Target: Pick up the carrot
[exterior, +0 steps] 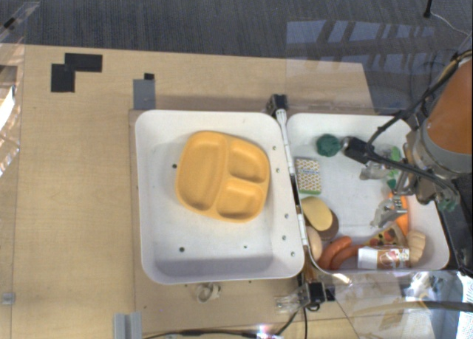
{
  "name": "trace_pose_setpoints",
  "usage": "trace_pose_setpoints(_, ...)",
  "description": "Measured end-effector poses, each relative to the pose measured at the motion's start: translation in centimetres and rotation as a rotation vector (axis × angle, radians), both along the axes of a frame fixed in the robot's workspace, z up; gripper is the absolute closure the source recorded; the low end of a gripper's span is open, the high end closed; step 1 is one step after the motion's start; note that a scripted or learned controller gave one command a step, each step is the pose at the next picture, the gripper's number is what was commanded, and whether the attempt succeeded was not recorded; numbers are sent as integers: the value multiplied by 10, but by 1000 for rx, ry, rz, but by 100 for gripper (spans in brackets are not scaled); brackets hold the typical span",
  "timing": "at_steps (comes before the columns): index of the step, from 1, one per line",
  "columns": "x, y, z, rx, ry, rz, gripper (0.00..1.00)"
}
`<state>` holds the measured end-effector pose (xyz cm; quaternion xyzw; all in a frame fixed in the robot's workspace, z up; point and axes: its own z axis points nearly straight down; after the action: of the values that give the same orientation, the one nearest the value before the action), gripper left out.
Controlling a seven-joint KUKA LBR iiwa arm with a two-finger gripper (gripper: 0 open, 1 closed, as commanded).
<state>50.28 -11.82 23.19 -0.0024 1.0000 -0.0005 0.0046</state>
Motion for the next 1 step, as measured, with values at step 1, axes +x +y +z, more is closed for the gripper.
trace_pose_setpoints(1, 58, -53, -31, 0, -1, -115, 0)
